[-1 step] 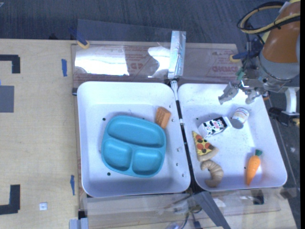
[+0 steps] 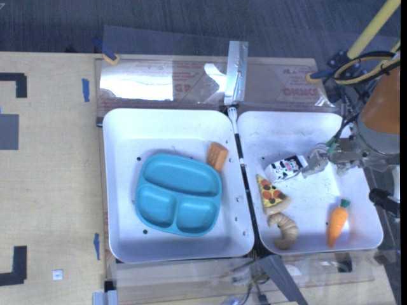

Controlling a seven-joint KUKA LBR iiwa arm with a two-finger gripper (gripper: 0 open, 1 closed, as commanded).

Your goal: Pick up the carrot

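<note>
The carrot (image 2: 337, 223) is orange with a small green top and lies in the right bin (image 2: 305, 124), near its front right corner. My gripper (image 2: 316, 159) sits in the same bin, up and to the left of the carrot and well apart from it. Its tip is right beside a small black-and-white spotted toy (image 2: 285, 168). The grey arm with its orange band (image 2: 383, 110) reaches in from the right.
A toy pizza slice (image 2: 272, 194) and a croissant (image 2: 284, 227) lie left of the carrot. The left bin (image 2: 127, 138) holds a blue divided plate (image 2: 179, 194) and an orange bread-like piece (image 2: 217, 155). Yellow and black cables hang at the upper right.
</note>
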